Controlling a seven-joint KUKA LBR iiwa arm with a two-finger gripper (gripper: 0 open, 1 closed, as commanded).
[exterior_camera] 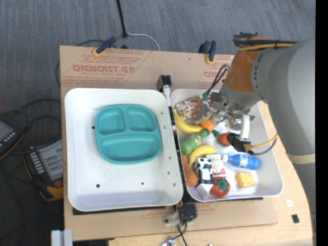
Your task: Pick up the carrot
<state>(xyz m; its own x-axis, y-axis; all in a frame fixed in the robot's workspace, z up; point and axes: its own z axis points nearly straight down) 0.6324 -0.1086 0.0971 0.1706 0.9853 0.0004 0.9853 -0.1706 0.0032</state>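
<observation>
Cardboard base (102, 68) marked "CHEMCAST GP"

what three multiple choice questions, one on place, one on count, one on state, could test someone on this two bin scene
1. Where does the teal tray lie?
A. in the left bin
B. in the right bin
C. on the floor

2. How many compartments does the teal tray have?
A. one
B. three
C. six

3. Where is the pincer now?
A. raised over the left bin
B. down among the toys at the far end of the right bin
C. off the bench

Answers:
1. A, the tray rests alone in the left bin.
2. B, two small sections sit above one wide section.
3. B, it is low in the right bin beside a small orange piece and a banana, while the carrot lies at the near left side by the divider.
</observation>
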